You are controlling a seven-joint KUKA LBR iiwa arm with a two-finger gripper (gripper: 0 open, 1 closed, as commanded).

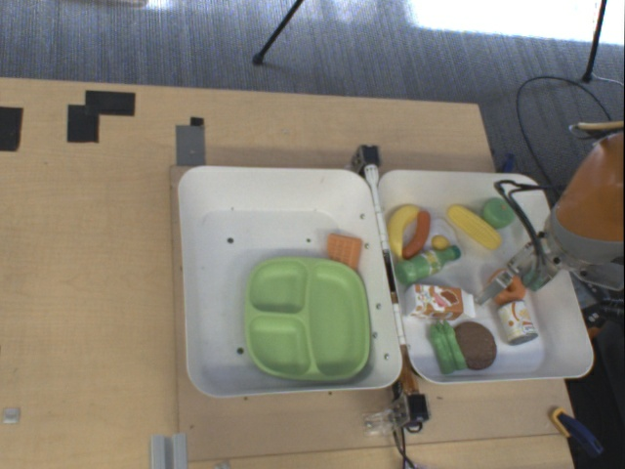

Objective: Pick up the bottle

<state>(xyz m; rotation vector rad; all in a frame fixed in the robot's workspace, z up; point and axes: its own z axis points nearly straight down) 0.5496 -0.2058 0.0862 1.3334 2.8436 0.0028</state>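
Risk: I judge the crowding the main hazard; the claw [507, 283] could nudge the can [517, 321] just beside it, or close on the banana [401, 227] or sausage [418, 233] pressed against the bottle [429, 262].
Slip: the bottle lies on its side at a slant, so I think it may roll off the tips.
Claw: hanging low in the right bin [566, 360], with nothing held that I can see; whether it is apart or together I cannot tell.
Bottle: green, in the right bin's left half, clearly left of the claw, with the snack packet [437, 302] just near of it.
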